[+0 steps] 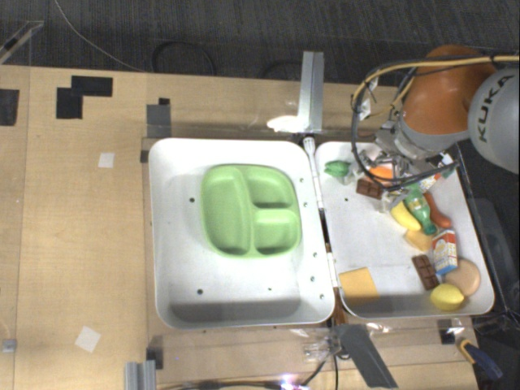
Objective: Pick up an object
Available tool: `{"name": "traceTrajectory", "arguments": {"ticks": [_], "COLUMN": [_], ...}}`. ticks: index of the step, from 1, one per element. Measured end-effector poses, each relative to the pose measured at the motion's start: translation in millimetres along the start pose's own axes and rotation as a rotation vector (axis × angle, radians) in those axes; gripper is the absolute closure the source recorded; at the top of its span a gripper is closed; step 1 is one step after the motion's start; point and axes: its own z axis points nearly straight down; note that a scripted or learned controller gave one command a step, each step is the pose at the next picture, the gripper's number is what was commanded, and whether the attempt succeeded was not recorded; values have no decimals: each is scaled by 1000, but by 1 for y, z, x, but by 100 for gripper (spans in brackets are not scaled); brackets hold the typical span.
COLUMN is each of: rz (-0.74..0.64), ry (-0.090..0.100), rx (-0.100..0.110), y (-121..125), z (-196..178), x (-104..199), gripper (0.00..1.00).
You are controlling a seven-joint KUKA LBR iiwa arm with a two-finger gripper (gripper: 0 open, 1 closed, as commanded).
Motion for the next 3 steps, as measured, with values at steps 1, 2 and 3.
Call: {"name": "traceTrajectory", "arguments": {"ticks": [1,2,3], "rz": [-16,73,187], "ry": [3,-1,-4], "rx": [0,5,7], "y": [29,73,122], "z": [-1,-3,-4], "x": [61,86,79], "gripper": [0,0,0]}}
